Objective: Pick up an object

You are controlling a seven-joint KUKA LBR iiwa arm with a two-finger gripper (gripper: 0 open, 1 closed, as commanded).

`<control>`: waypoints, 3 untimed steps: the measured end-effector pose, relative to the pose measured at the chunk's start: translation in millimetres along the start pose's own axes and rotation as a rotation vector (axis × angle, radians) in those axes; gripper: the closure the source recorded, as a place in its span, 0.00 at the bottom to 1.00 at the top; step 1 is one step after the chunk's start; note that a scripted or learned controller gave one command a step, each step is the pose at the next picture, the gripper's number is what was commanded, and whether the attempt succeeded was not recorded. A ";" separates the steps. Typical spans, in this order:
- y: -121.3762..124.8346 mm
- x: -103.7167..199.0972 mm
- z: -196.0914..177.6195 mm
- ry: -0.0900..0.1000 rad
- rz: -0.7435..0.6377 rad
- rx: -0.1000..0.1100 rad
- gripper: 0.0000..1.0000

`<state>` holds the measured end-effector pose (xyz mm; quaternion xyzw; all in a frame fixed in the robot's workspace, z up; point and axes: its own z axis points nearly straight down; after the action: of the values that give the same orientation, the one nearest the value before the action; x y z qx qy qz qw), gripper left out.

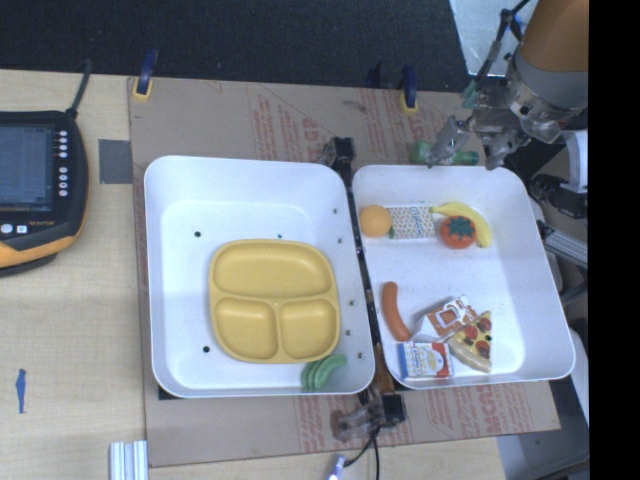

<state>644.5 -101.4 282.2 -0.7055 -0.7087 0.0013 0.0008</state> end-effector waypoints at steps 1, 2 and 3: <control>-33.6 -48.3 114.8 -0.001 0.001 0.004 0.00; -73.5 -78.8 188.9 0.000 0.000 0.002 0.00; 0.6 -109.1 190.1 0.002 0.001 0.000 0.00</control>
<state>645.0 -210.6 92.2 -0.7058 -0.7084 0.0006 0.0012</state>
